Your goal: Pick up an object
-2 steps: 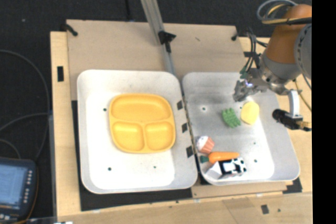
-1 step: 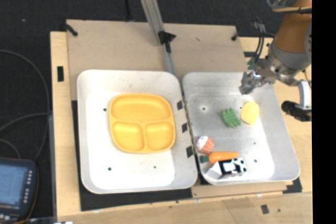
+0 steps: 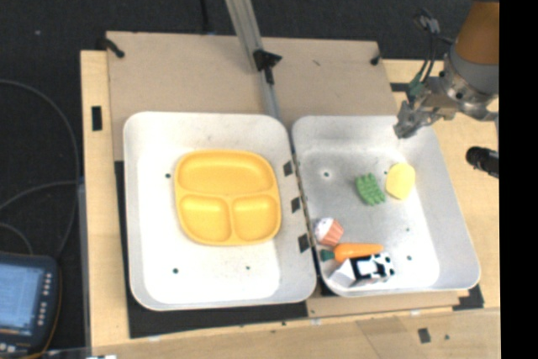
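Note:
In the right bin [image 3: 420, 265] lie a green knobbly piece [image 3: 369, 188] and, touching its right side, a yellow rounded piece [image 3: 401, 180]. Near the bin's front left corner are a small orange-and-white item [image 3: 327, 230], an orange carrot-like stick [image 3: 356, 250] and a white block with black markings [image 3: 367, 268]. My gripper [image 3: 408, 123] hangs over the bin's back right corner, well apart from every object, with nothing visible between its fingers.
The left bin [image 3: 151, 265] holds a yellow three-compartment tray [image 3: 226, 197]. A slanted metal post [image 3: 238, 4] rises behind the bins. The arm with its orange band [image 3: 479, 29] comes in from the right.

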Controlling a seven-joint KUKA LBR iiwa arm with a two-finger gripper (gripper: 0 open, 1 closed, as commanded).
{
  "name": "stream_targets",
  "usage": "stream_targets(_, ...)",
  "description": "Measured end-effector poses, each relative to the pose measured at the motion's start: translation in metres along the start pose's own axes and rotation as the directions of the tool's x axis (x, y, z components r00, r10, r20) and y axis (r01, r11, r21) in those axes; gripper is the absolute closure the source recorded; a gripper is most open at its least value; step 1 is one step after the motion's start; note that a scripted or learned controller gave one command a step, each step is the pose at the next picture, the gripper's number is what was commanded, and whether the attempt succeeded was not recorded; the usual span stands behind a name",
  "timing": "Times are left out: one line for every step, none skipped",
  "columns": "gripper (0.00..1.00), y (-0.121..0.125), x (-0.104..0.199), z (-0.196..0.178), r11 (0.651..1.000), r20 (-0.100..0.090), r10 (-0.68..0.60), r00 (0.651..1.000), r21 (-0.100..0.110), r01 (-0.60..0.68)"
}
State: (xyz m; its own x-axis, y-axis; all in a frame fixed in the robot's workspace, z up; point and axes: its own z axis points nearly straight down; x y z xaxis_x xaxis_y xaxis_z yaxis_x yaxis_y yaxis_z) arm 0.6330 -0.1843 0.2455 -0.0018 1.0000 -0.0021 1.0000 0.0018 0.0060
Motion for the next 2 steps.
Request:
stream_targets(1.00, -0.012, 0.042, 0.001, 1.000, -0.002, -0.003, 1.000, 0.005, 0.003)
stream_targets(1.00, -0.015, 0.104, -0.004, 1.000, -0.004, -0.005, 1.000, 0.004, 0.005)
